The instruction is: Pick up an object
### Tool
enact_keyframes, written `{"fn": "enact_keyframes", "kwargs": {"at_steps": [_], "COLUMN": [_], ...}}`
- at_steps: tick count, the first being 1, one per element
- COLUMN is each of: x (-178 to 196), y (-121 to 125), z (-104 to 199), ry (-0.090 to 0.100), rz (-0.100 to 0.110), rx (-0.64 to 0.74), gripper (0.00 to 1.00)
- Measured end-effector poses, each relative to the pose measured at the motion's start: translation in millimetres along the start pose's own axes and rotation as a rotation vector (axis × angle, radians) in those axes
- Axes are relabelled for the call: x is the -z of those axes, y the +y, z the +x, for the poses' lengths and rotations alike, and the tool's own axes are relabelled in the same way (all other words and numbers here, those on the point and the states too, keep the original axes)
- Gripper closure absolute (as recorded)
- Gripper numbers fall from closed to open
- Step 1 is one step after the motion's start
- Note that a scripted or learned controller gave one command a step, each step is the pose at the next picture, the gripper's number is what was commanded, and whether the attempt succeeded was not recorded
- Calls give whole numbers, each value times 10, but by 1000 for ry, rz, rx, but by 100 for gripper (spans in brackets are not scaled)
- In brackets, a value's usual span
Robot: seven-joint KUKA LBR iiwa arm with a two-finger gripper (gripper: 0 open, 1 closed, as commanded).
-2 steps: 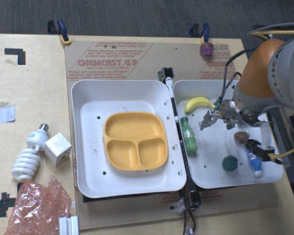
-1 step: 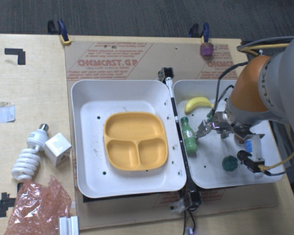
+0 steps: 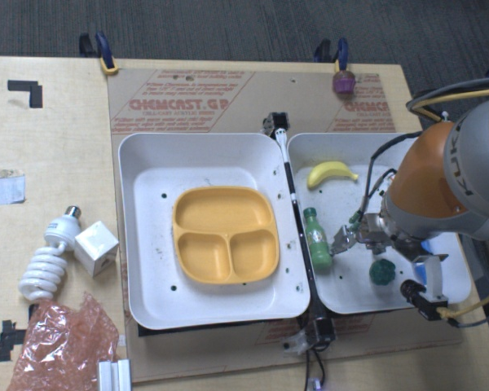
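One hand (image 3: pixel 343 239) low in right bin (image 3: pixel 342 296), beside green bottle (image 3: pixel 315 239); finger opening unclear; banana (image 3: pixel 332 173) apart

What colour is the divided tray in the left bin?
Yellow-orange; the divided tray shows plainly in the camera view.

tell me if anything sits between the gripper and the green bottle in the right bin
Nothing visible does. The gripper hovers just right of the green bottle, with bare bin floor between them. The banana and the dark green object lie off that line.
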State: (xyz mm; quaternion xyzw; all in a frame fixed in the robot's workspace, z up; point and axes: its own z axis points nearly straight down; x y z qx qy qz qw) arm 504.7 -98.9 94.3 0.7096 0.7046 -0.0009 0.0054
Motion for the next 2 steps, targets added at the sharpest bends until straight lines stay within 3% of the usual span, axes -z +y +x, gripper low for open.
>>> {"fn": "enact_keyframes", "kwargs": {"at_steps": [1, 2], "x": [89, 89], "y": [9, 9], "z": [18, 15], "ry": [4, 4], "rz": [1, 1], "rx": [2, 1], "gripper": [100, 0]}}
